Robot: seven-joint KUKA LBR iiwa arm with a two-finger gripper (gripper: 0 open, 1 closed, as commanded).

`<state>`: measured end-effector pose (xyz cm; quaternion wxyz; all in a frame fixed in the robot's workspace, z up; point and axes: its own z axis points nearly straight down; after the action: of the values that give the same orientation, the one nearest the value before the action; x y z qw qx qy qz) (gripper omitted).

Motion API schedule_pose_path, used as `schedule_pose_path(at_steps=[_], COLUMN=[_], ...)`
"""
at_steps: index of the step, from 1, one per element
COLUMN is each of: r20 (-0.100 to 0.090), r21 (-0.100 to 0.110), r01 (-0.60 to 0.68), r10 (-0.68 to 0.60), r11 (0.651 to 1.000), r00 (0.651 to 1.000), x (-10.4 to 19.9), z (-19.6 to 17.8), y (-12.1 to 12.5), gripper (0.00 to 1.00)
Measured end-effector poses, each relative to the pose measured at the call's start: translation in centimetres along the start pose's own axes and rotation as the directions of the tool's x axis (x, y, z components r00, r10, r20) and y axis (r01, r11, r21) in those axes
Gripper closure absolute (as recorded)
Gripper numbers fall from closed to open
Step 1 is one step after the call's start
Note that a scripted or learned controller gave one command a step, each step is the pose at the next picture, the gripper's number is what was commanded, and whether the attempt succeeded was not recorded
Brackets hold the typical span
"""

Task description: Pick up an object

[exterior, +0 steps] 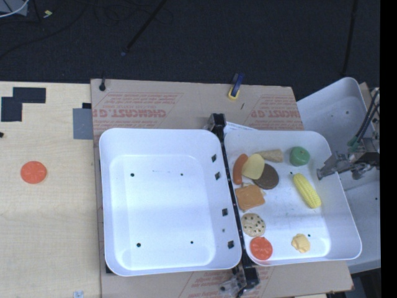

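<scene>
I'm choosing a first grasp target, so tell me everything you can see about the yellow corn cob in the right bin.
The corn cob is a small yellow toy, plastic by its look, with a ridged surface. It lies flat on the floor of the right bin, long axis slanting from upper left to lower right. It lies apart from the other pieces: the green round piece is above it, the brown disc to its left. The gripper is near the bin's right rim, not touching it.

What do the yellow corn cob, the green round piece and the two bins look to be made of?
Corn cob: probably moulded plastic toy food, uniform bright yellow with a faint sheen. Green round piece: likely plastic too, solid colour, smooth. Left bin and right bin: thin glossy white plastic, judging by rounded formed rims and glare.
</scene>
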<state>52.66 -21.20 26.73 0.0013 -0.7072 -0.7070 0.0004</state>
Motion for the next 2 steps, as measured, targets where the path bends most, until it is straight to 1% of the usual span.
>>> schedule_pose_path(at_steps=[1, 2], r20=[-0.006, 0.001], r21=[0.012, -0.003], r01=[0.003, 0.004], r10=[-0.003, -0.004], r11=[1.000, 1.000], r00=[1.000, 1.000], x=[4.0, 8.6], z=[16.4, 18.1], y=[2.1, 6.5], gripper=[0.00, 0.00])
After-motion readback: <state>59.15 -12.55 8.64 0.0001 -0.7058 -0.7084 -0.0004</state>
